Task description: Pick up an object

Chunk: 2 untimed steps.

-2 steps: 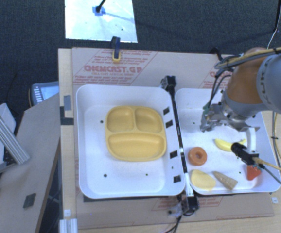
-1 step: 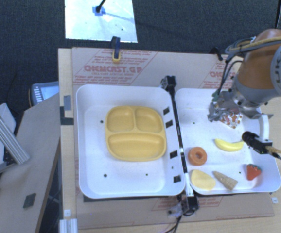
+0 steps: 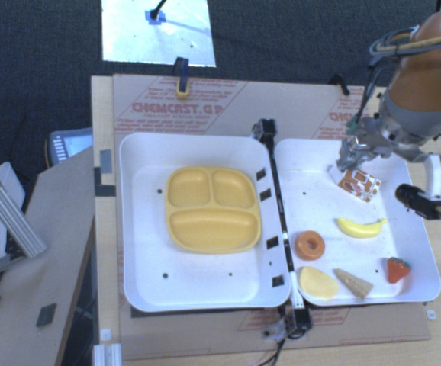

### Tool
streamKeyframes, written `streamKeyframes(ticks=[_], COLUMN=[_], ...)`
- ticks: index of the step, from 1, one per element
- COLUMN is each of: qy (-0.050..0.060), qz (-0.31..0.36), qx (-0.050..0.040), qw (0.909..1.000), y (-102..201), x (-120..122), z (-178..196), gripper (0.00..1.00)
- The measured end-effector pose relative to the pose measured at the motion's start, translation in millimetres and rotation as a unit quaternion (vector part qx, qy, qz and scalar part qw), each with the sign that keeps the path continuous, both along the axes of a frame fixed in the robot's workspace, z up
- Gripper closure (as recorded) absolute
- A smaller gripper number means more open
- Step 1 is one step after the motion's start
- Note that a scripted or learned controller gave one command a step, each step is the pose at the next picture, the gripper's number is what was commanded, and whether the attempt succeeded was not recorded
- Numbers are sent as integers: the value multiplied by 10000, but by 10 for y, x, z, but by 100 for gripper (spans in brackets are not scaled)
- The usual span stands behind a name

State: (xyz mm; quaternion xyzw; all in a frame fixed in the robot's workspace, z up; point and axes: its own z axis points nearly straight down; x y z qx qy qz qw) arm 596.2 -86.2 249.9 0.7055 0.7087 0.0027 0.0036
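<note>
The arm comes in from 3 o'clock, orange band up high, and the gripper [image 3: 352, 158] is down low over the right bin [image 3: 312, 166], near that bin's 1 o'clock corner. How far its fingers are parted cannot be told from this angle, the tips are a blur of grey metal. Just beside the tips, at their 4 o'clock, lies an orange-and-white packet [image 3: 358, 184], tilted on the bin floor, so close it may be touching, but nothing shows between the fingers. Toward 6 o'clock from the packet sits a yellow banana [image 3: 360, 227], flat and curved. At the banana's 8 o'clock there's an orange donut ring [image 3: 310, 245]. Along the bin's 6 o'clock edge, 3 pieces in a row: a pale yellow round piece [image 3: 317, 283], a tan wedge [image 3: 354, 284] just beside it, and a red strawberry [image 3: 397, 269] off toward 3 o'clock. Over in the left bin [image 3: 144, 280], a yellow 3-compartment tray [image 3: 211, 208] sits dead centre. A black clip divider [image 3: 275, 204] runs between the 2 bins, and both rest on a sheet of cardboard [image 3: 205, 101].
</note>
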Motion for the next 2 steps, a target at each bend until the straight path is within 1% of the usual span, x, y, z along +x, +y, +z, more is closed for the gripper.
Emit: streamKeyframes(ticks=[1, 2], qy=[27, 37], qz=[0, 24], qx=[4, 17], qw=[10000, 10000], y=[-1, 570], x=[9, -93], z=[125, 146], gripper=[100, 100])
